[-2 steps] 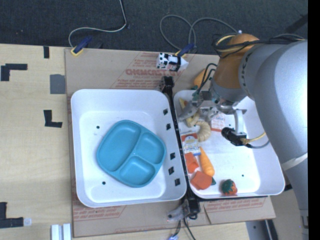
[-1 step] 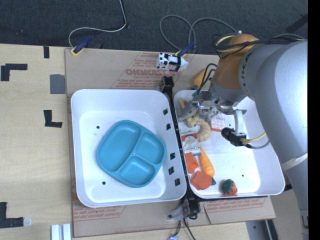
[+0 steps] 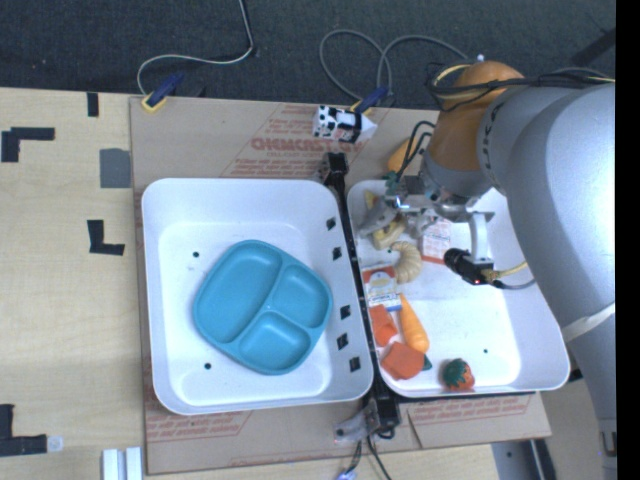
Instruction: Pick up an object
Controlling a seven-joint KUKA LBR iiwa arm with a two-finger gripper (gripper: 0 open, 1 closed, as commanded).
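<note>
In the camera view my gripper [image 3: 395,208] is down in the far left part of the right bin [image 3: 520,313], among a pale yellowish item [image 3: 385,234] and a small white packet [image 3: 436,238]. Just in front of it lies a tan, curled pastry-like piece [image 3: 409,261]. Further forward are a small printed box [image 3: 381,290], an orange carrot [image 3: 413,328], a red-orange chunk [image 3: 403,360] and a strawberry-like toy [image 3: 457,373]. The arm's grey body and orange band [image 3: 468,118] cover the bin's far right.
The left bin [image 3: 165,218] holds a blue divided plate [image 3: 262,306]. A black divider [image 3: 350,268] runs between the bins. Cables [image 3: 350,48] loop behind the bench, and a black-and-white tag [image 3: 337,122] sits on the cardboard at the back.
</note>
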